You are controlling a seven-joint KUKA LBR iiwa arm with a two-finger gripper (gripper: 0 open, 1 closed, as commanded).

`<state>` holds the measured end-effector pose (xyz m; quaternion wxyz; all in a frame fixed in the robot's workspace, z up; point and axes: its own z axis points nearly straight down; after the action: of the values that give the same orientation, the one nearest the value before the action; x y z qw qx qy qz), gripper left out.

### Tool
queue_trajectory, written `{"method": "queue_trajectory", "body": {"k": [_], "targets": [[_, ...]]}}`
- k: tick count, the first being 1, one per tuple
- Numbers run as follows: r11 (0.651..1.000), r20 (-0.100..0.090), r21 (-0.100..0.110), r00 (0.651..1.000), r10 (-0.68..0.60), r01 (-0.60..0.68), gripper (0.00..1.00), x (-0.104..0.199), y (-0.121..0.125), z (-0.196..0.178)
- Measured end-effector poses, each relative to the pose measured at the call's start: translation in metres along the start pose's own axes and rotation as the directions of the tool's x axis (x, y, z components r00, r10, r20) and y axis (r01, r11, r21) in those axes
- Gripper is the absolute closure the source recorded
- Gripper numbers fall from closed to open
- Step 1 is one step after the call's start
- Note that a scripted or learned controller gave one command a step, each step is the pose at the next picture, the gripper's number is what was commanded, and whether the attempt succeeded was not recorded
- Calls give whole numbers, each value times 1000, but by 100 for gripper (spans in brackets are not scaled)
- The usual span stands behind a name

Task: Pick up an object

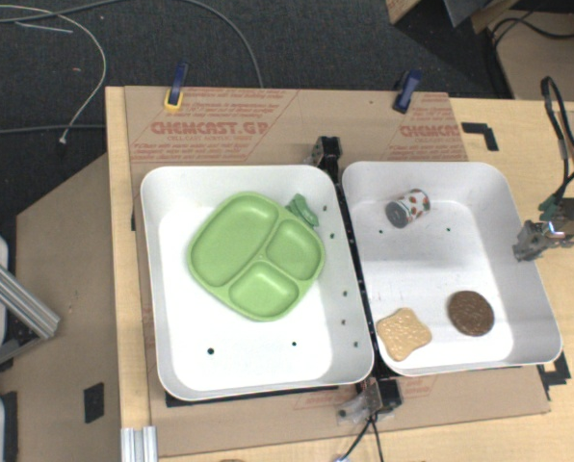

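Right bin (518, 258) holds a small tipped cup (407, 208) at the back, a tan cracker (403, 333) and brown cookie (471, 313) in front; cup probably light, rigid, rolls, so pinch across its body; gripper state cannot be told.

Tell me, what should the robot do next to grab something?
Probably swing left over the right white bin and line up above the small tipped-over can. The hand sits at that bin's right rim, holding nothing, and the can lies apart from other items.
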<state>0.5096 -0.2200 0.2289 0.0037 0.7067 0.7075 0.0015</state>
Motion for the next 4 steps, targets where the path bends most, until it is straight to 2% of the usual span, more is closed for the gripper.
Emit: {"method": "queue_trajectory", "body": {"k": [1,2,4], "targets": [[1000,-2,4,1000,0,0,100,0,1,-8],[1000,-6,9,1000,-4,4,100,56,11,3],[1000,-5,5,1000,-6,6,100,168,25,-14]]}}
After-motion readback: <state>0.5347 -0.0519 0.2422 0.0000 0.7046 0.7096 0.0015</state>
